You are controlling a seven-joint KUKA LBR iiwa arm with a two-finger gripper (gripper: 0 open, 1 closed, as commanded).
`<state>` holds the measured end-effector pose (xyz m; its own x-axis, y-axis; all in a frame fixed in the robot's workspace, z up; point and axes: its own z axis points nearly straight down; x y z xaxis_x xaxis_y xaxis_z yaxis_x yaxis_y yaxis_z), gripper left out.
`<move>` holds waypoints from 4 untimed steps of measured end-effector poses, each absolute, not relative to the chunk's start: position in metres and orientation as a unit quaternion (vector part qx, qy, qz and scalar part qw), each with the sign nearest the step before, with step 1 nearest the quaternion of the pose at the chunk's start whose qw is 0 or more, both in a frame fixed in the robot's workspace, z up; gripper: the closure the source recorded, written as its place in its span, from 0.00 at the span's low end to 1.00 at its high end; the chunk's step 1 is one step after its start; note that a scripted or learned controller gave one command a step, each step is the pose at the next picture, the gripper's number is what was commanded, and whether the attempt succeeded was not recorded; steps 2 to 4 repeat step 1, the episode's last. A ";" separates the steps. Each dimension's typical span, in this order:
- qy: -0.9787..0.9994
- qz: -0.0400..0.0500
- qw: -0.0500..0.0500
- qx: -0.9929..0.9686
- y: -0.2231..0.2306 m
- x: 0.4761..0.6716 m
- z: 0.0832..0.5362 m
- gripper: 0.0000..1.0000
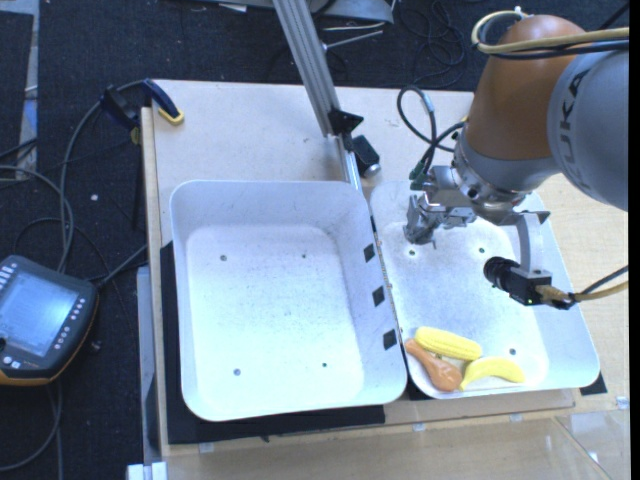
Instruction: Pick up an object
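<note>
Three toy foods lie together at the near edge of the right bin [455, 288]: a yellow corn cob [448, 343], an orange carrot [437, 366] and a yellow banana [494, 371]. My gripper [424, 224] hangs below the orange wrist band over the far left part of that bin, well behind the toys and apart from them. Nothing shows in it. The wrist hides the bin's far right corner.
The left bin [270, 298] sits alongside, its right wall meeting the right bin's left wall. A slanted aluminium post [312, 60] rises from the bench behind the bins. A black module [515, 279] juts out below the wrist. A teach pendant [35, 318] lies on the floor at left.
</note>
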<state>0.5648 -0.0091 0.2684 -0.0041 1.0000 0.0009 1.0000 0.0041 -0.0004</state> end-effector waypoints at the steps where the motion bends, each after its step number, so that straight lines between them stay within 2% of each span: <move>1: -0.709 0.000 0.001 -0.705 0.046 0.560 0.250 1.00; 4: -0.709 0.000 0.001 -0.705 0.046 0.560 0.250 1.00</move>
